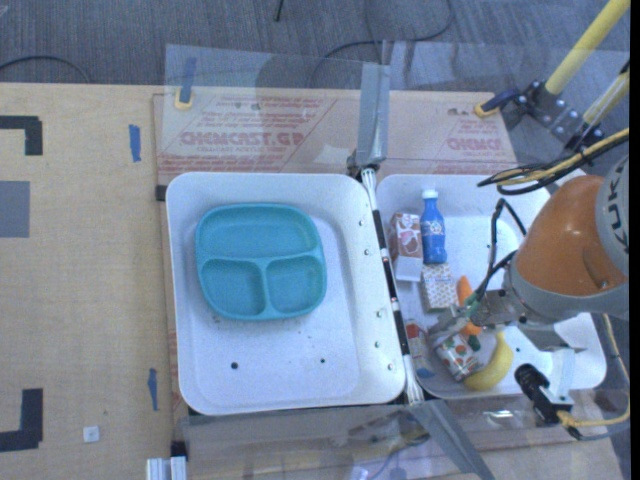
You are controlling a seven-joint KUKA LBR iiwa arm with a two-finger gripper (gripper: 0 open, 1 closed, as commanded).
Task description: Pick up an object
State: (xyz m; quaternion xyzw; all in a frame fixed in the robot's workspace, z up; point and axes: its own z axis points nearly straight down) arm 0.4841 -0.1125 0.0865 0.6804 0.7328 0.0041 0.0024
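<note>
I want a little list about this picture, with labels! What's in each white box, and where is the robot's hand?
left bin: shallow white bin holding a teal plastic plate with three compartments
right bin: shallow white bin with a pile of small things
bottle: blue plastic bottle with white cap, lying toward the far side
packets: red and white packet; small speckled box
fruit: yellow banana at the near edge
hand: low over the pile beside the banana; grip cannot be told
arm: grey with orange band, reaching in from the right
</note>
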